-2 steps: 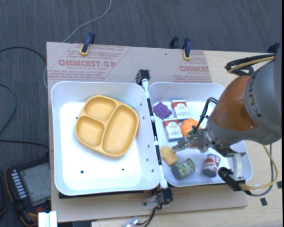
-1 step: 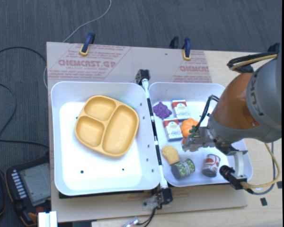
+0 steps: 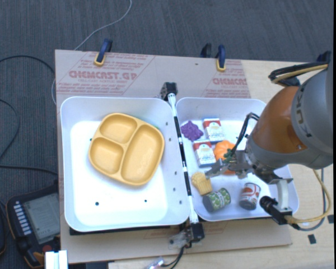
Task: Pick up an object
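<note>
Nearest the camera in the right bin (image 3: 252,102) sit a green can (image 3: 216,199) lying on its side and a red-and-white can (image 3: 248,196), both smooth cylinders, probably just tumbled wherever they rolled. Next to the green one is a little yellow ridged thing (image 3: 200,182), looks like a plastic waffle or fries. The gripper (image 3: 228,162) hangs over the bin's middle, right by an orange ball (image 3: 224,148), which I'd guess is the target, though honestly I can't tell if the claw is spread or clamped from this angle. Further back, two flat cartons (image 3: 204,152) and a bumpy purple piece (image 3: 191,130). In the left bin (image 3: 73,150) a glossy yellow divided plate (image 3: 126,148) lies flat on its own.
</note>
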